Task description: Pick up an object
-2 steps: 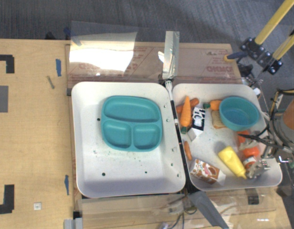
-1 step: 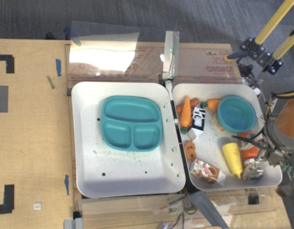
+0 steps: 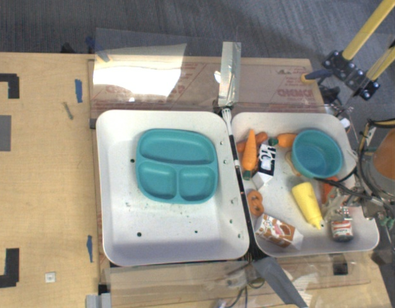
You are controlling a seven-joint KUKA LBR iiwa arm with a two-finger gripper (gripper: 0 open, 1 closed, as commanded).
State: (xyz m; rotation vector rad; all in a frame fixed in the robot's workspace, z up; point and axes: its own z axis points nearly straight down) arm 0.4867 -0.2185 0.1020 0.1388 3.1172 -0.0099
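The right bin (image 3: pixel 274 122) holds a jumble of small things. An orange carrot (image 3: pixel 250 151) lies by the divider, next to a black-and-white card (image 3: pixel 267 158). A teal bowl (image 3: pixel 317 153) stands at the back right, with a yellow plastic piece (image 3: pixel 308 203) in front of it. Near the front sit a small orange item (image 3: pixel 255 201), a brown carton (image 3: pixel 276 230) and a small can (image 3: pixel 342 228). My gripper (image 3: pixel 342 201) hangs low at the bin's right side, just above the can and beside the yellow piece. The arm's orange band (image 3: pixel 385 162) is at the right edge.
The left bin (image 3: pixel 114 172) carries a teal divided plate (image 3: pixel 177 165). A metal divider strip (image 3: pixel 229 76) rises behind the two bins. A yellow-and-black stand (image 3: pixel 354 56) sits at the back right. Cardboard (image 3: pixel 37 172) covers the bench on the left.
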